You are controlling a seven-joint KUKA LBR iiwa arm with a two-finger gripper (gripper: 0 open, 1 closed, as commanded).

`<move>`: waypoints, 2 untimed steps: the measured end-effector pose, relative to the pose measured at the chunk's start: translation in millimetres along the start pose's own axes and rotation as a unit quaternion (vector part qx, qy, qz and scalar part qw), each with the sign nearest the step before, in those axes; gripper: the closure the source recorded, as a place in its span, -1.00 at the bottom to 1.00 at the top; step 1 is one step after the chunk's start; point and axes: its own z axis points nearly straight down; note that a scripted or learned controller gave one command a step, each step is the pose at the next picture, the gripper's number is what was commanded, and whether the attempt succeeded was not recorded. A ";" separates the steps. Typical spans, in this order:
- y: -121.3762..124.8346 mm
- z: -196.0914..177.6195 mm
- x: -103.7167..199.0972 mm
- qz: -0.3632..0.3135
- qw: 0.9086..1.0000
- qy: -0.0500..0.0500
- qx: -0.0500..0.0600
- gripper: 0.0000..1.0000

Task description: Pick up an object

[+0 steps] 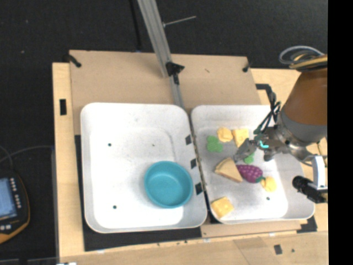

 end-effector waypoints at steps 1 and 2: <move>7.7 46.8 -4.4 0.000 1.000 -0.001 0.003 -1.00; 13.4 99.4 -9.5 0.000 1.000 -0.005 -0.012 -1.00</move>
